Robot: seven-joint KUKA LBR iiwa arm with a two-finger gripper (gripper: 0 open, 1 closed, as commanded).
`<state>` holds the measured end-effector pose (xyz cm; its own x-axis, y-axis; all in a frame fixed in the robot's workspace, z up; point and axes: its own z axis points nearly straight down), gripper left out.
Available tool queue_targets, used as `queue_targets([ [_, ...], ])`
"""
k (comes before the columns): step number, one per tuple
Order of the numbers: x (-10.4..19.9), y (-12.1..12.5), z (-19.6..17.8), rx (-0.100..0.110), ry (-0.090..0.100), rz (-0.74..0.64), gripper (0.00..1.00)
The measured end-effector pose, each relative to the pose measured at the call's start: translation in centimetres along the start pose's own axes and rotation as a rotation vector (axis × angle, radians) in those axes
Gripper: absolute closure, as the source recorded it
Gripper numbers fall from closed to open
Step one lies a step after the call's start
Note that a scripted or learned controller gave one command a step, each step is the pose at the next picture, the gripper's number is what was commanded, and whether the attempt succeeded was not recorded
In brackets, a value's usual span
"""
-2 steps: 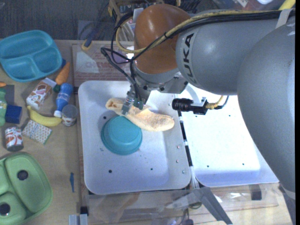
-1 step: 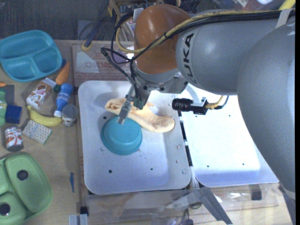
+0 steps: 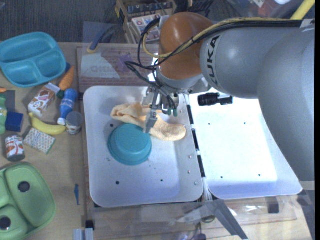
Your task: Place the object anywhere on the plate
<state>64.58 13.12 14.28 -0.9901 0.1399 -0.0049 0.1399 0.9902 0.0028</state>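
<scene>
The gripper [image 3: 159, 113] is seen low over the left bin [image 3: 100, 184], its thin fingers [image 3: 149, 124] pointed down onto a limp, crumpled tan cloth [image 3: 165, 130]; how wide they are spread, and whether anything is pinched, cannot be told. The cloth is draped from 10 o'clock to 4 o'clock of the gripper. A round, smooth teal plate [image 3: 130, 144] is set at 7 o'clock, touching the cloth's lower edge. The glossy white right bin [image 3: 240, 149] is found at 3 o'clock.
</scene>
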Motion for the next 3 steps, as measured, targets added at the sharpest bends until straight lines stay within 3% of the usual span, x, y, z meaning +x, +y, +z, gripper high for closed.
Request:
queue_targets([
  [1,-0.2,-0.1,-1.2,-0.005,-0.006,0.004,1.00],
  [2,2.0,5.0,-0.6,-0.001,-0.001,-0.075,1.00],
  [3,1.8,4.5,0.5,-0.014,-0.026,-0.314,1.00],
])
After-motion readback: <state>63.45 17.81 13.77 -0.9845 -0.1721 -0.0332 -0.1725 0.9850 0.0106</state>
